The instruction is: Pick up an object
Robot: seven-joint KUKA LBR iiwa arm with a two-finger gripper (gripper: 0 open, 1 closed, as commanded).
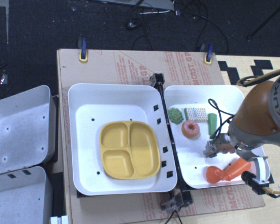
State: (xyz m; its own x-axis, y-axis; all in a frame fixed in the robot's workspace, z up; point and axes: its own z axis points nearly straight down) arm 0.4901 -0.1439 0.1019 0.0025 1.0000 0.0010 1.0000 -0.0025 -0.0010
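The right bin [196, 174] holds several small things. A green bumpy piece [176, 115] lies next to a white and teal piece [196, 113] at the back. A green cylinder [212, 123] stands to their right. A pink donut [191, 129] lies in the middle, and an orange-red scoop-like toy [224, 171] lies at the front. My gripper [214, 149] hangs low over the bin floor, right of the donut and just above the orange toy. Nothing shows in its grasp.
The left bin [84, 101] holds a yellow divided plate [129, 149]. A black divider [167, 129] runs between the two bins. Black cables [214, 107] trail over the right bin's back. White panels [18, 129] lie off the bench at the left.
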